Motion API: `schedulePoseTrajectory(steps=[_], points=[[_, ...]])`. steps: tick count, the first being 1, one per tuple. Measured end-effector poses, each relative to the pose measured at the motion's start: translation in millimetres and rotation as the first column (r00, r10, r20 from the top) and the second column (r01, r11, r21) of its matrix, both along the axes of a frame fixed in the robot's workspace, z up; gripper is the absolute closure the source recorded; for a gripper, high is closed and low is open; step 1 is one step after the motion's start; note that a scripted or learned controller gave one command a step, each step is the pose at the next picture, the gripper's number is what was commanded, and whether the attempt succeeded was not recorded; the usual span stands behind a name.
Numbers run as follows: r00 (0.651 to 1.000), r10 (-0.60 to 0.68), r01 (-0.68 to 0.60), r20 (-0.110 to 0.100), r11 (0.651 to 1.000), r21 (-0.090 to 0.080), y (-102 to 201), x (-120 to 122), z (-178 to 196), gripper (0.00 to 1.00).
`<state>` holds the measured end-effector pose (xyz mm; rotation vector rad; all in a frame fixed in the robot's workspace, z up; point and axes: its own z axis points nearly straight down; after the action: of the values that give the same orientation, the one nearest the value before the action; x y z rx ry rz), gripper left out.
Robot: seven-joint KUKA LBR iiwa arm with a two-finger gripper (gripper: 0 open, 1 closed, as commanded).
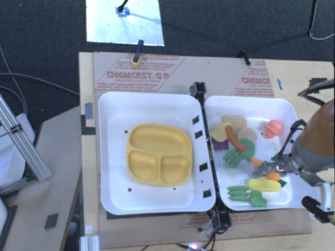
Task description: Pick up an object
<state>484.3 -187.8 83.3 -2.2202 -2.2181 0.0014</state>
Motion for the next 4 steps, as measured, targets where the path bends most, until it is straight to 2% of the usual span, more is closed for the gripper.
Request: schedulePoseTrajectory(steps=[1, 2, 3, 4], points=[[1.000, 0.003, -0.003, 0.007, 1.000, -0.003, -0.2, 3.5, 11.7, 1.00], [1.000, 0.005, -0.005, 0.006, 1.000, -0.002, 3.4, 20.1, 16.7, 1.00], [1.000, 0.005, -0.005, 0.007, 1.000, -0.003, -19.1, 46.4, 0.8, 1.00], [1.000, 0.009, -0.009, 0.011, 1.000, -0.004, -2.9, 107.7, 2.2, 1.00]])
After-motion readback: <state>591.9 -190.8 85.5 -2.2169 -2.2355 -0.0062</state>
